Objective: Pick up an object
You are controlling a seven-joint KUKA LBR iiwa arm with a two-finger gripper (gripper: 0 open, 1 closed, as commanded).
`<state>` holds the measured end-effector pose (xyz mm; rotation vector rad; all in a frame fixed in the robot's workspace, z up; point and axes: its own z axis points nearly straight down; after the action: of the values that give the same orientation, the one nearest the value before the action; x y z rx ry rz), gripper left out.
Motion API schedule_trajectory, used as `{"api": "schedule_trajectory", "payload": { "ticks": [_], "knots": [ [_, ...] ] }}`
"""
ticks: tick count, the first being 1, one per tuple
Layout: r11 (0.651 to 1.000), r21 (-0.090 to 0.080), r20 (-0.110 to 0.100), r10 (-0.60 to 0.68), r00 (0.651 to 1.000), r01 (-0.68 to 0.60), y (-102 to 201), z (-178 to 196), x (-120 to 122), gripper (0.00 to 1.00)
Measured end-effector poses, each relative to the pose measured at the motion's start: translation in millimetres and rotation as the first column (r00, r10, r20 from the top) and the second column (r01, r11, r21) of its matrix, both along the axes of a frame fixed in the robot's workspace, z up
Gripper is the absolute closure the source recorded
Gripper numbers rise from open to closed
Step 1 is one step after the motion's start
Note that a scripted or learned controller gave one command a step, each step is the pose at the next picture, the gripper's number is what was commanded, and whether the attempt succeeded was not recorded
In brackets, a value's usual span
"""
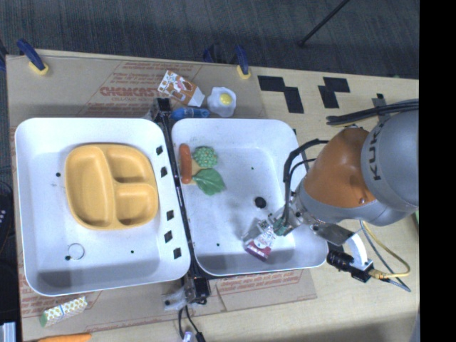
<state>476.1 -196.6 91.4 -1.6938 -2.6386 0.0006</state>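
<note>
The gripper (274, 226) is seen low in the right bin (242, 137), at its near right corner, reached in from the right under the orange band (342, 173) of the arm. It is set right at a small crumpled packet (260, 239), white with pink and purple print, which lies on the bin floor by the near wall. Whether the packet is clasped or merely touched cannot be told; the tip is too small and cluttered.

The task is judged to be at the grasp stage: approach done, lift not yet shown, packet not raised off the floor as far as can be judged.

Other candidates are left untouched at the bin's far left: an orange carrot-like piece (186, 162), a green bumpy item (205, 157), a green leaf shape (211, 182). A small dark object (261, 203) sits mid-bin. A yellow divided tray (112, 185) is held in the left bin (35, 191).
</note>
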Motion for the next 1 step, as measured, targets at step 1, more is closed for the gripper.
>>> {"api": "schedule_trajectory", "payload": {
  "ticks": [1],
  "knots": [
    [0.995, 0.000, 0.001, 0.102, 0.995, -0.102, 61.5, -0.3, -0.1, 0.00]
  ]
}}
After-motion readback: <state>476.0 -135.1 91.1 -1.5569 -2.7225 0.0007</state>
